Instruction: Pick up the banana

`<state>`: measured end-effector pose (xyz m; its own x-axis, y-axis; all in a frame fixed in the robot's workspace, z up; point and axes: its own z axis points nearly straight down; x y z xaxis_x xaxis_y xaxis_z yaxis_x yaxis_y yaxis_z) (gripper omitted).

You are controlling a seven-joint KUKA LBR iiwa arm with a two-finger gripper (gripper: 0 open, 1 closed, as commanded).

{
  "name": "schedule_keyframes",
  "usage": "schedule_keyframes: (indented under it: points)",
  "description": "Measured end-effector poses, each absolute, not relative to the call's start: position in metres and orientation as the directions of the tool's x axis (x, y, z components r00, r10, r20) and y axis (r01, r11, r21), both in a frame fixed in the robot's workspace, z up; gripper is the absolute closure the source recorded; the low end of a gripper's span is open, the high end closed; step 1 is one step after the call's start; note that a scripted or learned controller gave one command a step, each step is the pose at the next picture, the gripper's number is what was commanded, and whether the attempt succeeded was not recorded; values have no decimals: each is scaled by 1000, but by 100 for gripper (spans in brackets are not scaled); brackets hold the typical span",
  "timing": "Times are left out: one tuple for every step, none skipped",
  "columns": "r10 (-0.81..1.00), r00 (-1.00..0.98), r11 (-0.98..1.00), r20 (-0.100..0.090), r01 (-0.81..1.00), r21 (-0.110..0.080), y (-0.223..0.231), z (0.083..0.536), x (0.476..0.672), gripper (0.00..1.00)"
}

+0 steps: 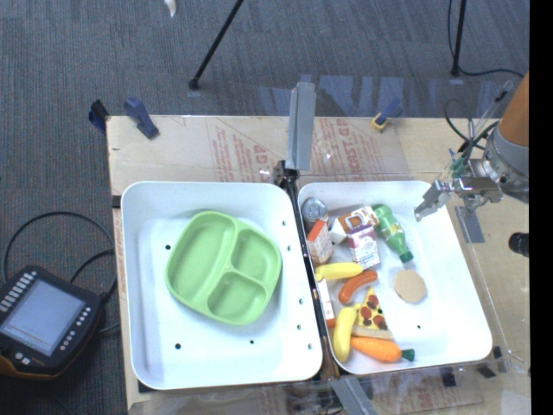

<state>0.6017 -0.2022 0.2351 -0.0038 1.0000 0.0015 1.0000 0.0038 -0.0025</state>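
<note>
A yellow banana [339,271] lies in the right bin [458,318], near its left wall, between a small carton and a red sausage. A second yellow banana-like piece [344,332] lies lower down beside the pizza slice. My gripper [449,212] hangs over the bin's upper right rim, well to the right of both and above them. Its two grey fingers [429,202] stand apart with nothing between them.
The right bin also holds a green bottle [393,230], small cartons [356,223], a can [314,208], a sausage [358,285], a round cookie [409,286], a pizza slice [373,311] and a carrot [378,349]. A green divided plate [225,266] lies in the left bin [147,223].
</note>
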Motion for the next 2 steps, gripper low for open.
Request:
schedule_keyframes:
  points:
    - [912, -411, 411, 0, 912, 1, -209, 88, 646, 0]
    - [911, -412, 412, 0, 911, 3, -208, 98, 647, 100]
